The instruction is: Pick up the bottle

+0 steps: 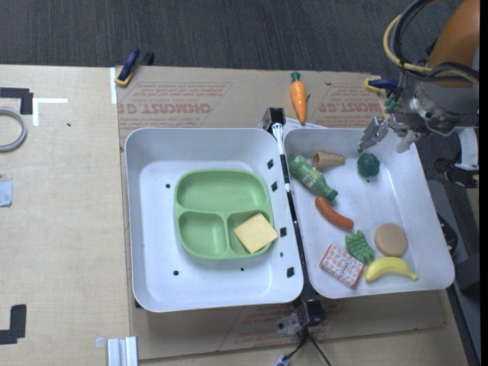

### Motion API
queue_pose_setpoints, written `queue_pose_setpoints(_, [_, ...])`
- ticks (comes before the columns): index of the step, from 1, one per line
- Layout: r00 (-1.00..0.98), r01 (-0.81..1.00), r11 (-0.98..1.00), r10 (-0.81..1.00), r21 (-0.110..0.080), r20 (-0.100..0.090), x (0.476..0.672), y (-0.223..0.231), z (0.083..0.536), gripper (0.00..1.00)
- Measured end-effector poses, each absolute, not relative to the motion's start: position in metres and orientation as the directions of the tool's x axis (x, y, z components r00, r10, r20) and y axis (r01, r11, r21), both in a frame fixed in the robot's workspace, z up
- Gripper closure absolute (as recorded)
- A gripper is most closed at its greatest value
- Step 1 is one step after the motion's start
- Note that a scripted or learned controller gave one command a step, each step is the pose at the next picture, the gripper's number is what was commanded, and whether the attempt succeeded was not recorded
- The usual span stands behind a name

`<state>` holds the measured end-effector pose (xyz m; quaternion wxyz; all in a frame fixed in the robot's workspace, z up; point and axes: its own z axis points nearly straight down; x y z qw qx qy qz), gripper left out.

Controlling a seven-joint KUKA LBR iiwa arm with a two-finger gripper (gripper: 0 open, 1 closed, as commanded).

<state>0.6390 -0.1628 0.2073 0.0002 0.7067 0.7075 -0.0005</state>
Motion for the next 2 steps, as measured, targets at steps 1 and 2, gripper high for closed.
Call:
queue_pose_setpoints(1, [-0.004,1.0,0.004,1.0,0.0,-0.002,0.639,-0.163,0.217,1.0])
queue_pose_setpoints(2, [0.058,0.998,-0.058,0.998,-0.001,-0.001,0.566,-0.163,0.273,1.0])
